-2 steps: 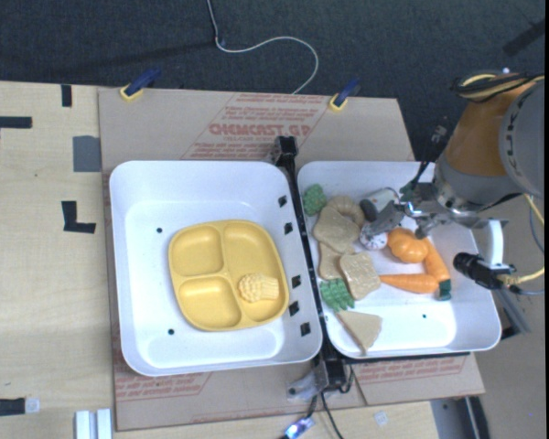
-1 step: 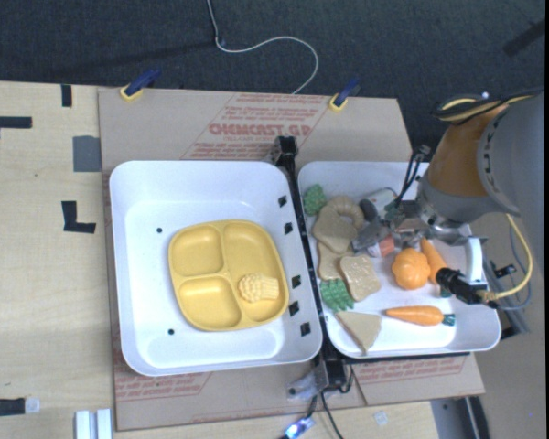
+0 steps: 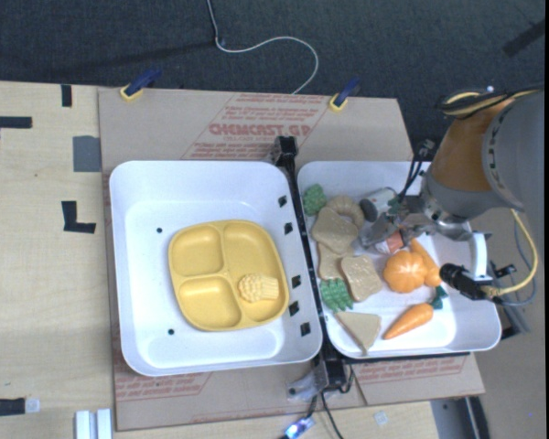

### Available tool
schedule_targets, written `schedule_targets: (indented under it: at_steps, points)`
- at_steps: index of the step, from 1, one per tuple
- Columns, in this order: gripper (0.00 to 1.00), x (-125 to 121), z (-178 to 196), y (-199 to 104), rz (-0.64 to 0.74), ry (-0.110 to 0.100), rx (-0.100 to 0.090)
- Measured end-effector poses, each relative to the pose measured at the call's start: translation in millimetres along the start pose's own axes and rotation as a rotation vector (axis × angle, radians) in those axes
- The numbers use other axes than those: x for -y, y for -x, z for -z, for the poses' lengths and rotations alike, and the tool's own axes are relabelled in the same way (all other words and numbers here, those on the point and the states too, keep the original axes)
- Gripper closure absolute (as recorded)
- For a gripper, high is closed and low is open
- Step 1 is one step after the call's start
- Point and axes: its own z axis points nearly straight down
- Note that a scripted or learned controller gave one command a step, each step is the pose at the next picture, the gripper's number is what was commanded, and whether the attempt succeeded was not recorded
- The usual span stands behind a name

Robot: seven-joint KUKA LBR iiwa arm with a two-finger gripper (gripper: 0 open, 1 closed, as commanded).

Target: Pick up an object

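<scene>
Gripper low in right bin, pick not yet made.
Tray, left bin, corn at 4 o'clock. Right bin: gripper among toy food; orange at its 4 o'clock. Jaw state: cannot tell.

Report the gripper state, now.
Gripper: low in the right bin among the toy food, beside the orange pumpkin; open or shut cannot be told.
</scene>
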Motion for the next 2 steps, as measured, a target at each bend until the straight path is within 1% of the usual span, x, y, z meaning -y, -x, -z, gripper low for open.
schedule_targets:
  at_steps: [1, 2]
  points:
    - [1.0, -6, 45, -6, 0.0, 0.003, 0.0]
    - [1.0, -11, 89, -3, -0.001, 0.003, 0.0]
